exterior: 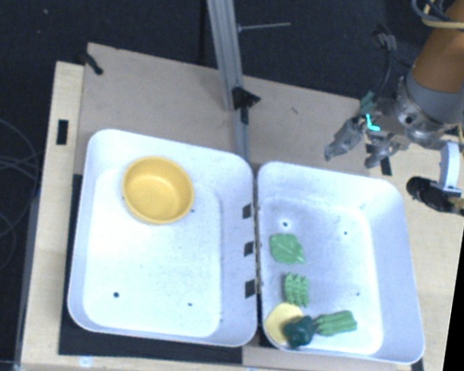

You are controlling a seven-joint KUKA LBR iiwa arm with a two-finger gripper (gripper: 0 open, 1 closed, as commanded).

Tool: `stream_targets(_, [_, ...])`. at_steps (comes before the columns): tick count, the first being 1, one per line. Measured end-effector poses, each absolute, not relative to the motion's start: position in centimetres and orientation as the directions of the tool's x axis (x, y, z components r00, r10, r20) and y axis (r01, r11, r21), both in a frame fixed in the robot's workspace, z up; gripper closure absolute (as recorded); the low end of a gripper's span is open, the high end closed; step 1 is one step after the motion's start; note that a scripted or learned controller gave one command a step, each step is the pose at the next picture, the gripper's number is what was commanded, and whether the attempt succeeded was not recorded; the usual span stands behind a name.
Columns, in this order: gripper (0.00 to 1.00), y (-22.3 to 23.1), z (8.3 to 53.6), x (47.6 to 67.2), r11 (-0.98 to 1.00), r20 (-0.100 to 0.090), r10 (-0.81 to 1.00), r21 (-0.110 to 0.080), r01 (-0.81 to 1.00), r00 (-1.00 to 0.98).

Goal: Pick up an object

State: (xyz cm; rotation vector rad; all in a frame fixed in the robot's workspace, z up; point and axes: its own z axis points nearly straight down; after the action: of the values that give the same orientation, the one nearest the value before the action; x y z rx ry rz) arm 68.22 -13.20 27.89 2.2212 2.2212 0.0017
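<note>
My gripper (361, 153) hangs above the far edge of the right bin (396, 250), open, with nothing between its fingers. Well below it in that bin lie a flat green piece (286, 249), a ridged green block (295, 287), a green oblong toy (335, 322), a small yellow dish (280, 321) and a dark teal ball (300, 332) resting on the dish. A yellow bowl (158, 190) sits upright in the left bin (101, 238), at its far left.
A grey metal post (227, 49) slants up from the bench behind the seam between the bins. The green things cluster at the right bin's near left corner. Black clips sit along the divider (250, 249).
</note>
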Motion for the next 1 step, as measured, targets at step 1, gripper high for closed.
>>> stream_targets(1, [0.00,-13.20,27.88,68.22,0.000,0.001,1.000,0.001,1.000,0.000])
